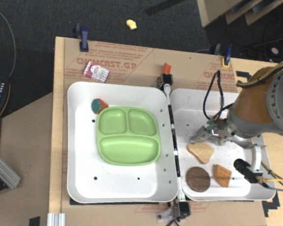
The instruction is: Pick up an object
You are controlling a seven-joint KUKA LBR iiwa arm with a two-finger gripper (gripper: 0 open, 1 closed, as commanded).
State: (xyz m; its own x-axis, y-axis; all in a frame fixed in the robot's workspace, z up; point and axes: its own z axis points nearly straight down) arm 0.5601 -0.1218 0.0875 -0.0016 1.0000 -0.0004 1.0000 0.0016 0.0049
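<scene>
In the right bin (191, 107), my gripper (206, 134) hangs low over the floor, just above and touching the top edge of a tan bread slice (200, 152). In front of the slice lies a round brown cookie (197, 179), with an orange wedge (222, 175) to its right. The grey arm with its orange band (253, 102) covers the bin's right part. In the left bin (79, 144) a green divided plate (128, 136) lies flat, and a small red and green object (99, 105) rests at its back left corner.
A black clamp (165, 80) stands at the back where the two bins meet. A black cable (209, 94) loops above the gripper. A dark fitting (245, 169) sits at the right bin's front right. A pink packet (96, 71) lies on the cardboard behind the left bin.
</scene>
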